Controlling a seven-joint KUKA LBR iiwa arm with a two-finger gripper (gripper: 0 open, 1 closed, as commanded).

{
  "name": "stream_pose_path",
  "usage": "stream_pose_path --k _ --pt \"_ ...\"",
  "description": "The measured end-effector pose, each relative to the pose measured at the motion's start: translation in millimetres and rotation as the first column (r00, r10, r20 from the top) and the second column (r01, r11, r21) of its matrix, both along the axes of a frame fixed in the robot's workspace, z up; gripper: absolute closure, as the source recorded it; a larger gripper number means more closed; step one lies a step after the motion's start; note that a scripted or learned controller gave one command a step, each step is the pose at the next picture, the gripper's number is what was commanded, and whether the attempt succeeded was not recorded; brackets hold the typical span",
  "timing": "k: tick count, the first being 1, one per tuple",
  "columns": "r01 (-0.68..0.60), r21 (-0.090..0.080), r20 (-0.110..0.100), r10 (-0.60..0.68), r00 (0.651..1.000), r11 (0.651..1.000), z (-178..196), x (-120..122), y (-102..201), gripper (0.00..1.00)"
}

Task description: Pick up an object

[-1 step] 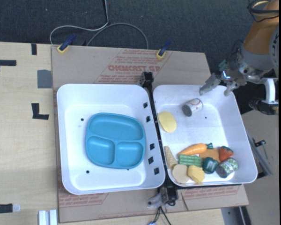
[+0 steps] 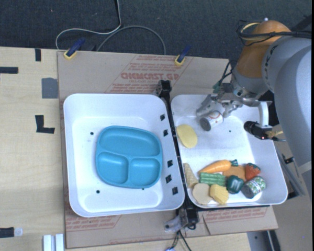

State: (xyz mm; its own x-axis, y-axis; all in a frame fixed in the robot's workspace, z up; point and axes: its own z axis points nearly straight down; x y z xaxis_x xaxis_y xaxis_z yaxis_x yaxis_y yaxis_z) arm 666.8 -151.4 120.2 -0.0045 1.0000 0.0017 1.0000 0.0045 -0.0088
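Two white bins sit side by side: the left bin (image 2: 78, 140) has one blue divided plate (image 2: 129, 156), the right bin (image 2: 261, 156) about nine toy foods. The gripper (image 2: 212, 114) hangs low over the right bin's far end, its fingers' spread impossible to tell; a pale yellow piece (image 2: 187, 136) lies just beside them, the heap (image 2: 227, 181) well apart, toward the near wall

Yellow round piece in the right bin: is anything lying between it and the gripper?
Nothing visible does. The gripper sits over the upper part of the right bin, and only bare white floor separates it from the yellow round piece just below-left. The other toys cluster lower down.
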Motion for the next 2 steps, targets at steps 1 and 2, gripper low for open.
stream_pose_path --k 1,2 --pt "0.0 -0.006 0.009 0.0 1.0 1.0 -36.7 -7.1 45.2 0.0" --pt "0.001 -0.004 0.013 -0.001 1.0 1.0 -23.3 -5.7 43.7 1.0"
